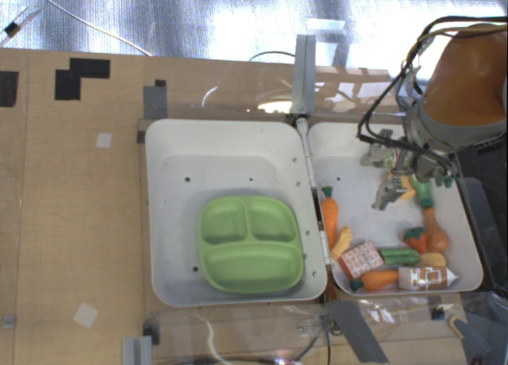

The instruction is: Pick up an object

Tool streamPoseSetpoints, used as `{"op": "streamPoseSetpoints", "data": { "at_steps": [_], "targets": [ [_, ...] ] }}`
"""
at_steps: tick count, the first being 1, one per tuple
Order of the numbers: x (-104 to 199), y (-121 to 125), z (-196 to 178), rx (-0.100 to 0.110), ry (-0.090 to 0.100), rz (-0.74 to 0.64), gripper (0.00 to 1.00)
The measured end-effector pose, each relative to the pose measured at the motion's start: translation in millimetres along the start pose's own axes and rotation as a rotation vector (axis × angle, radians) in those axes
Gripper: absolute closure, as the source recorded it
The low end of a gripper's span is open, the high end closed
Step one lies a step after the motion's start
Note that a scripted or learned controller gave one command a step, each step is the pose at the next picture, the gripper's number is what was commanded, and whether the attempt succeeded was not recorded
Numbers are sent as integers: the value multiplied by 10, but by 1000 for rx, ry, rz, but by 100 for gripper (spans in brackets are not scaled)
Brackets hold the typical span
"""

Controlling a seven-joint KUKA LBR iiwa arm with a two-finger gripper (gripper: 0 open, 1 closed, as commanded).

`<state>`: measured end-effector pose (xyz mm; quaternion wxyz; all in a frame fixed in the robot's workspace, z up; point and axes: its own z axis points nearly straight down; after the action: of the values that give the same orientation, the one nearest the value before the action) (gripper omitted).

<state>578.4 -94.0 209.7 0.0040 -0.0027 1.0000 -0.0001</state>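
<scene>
Claw (391,194) hung low in right bin (349,149), fingers approx. narrow, gripping nothing; toy carrot (329,214) lay nearby.

The arm (468,78) is cut off by the right edge, so most of it is unseen. The end effector (394,189) is small and dark against cables; its grip cannot be told. It covers part of a yellow and green toy (419,190). The packet (362,259) print is too small to read. The tabletop (71,220) runs off the left edge.
</scene>
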Motion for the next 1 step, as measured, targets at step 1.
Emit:
{"op": "streamPoseSetpoints", "data": {
  "at_steps": [1],
  "targets": [
    [-576,12,1186,1,-13,46,0]
  ]
}}
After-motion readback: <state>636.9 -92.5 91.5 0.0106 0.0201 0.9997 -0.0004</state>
